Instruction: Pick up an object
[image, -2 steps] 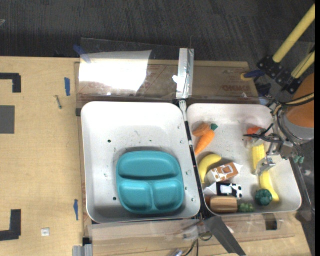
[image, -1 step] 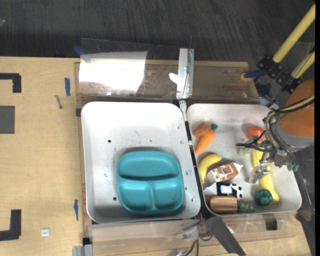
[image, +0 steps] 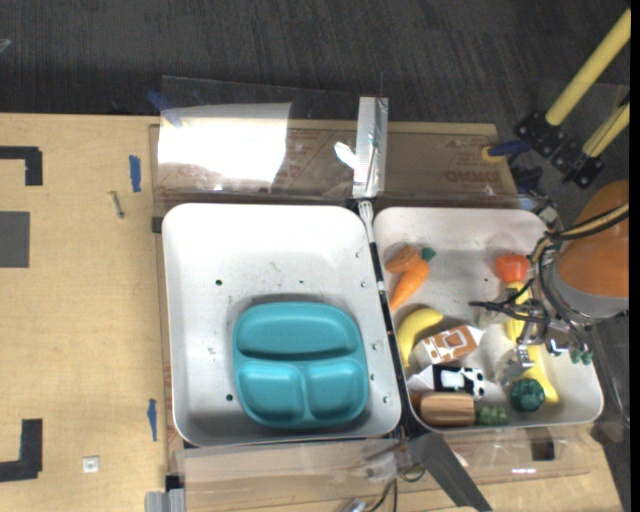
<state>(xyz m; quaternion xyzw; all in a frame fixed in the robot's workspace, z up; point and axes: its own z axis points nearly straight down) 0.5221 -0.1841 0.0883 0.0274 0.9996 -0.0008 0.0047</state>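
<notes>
The right bin (image: 455, 222) holds a jumble of toy food. An orange carrot (image: 407, 272) lies at its upper left, with a yellow banana (image: 417, 328) below it. An orange-and-white carton (image: 449, 346) and a black-and-white cow figure (image: 455, 380) sit in the middle. A brown wooden cylinder (image: 447, 407) lies along the front wall. A red-orange piece (image: 511, 267) sits at the upper right. My gripper (image: 526, 348) hangs low over the right side of this bin, above a yellow piece (image: 541, 375) and a teal-green ball (image: 527, 395).
A teal divided plate (image: 299, 363) lies in the left bin (image: 200, 260). A small green broccoli piece (image: 489, 412) sits by the front wall. The arm's orange band (image: 600, 250) overhangs the right bin's right wall. A clear panel and a metal bracket (image: 369, 145) stand behind the bins.
</notes>
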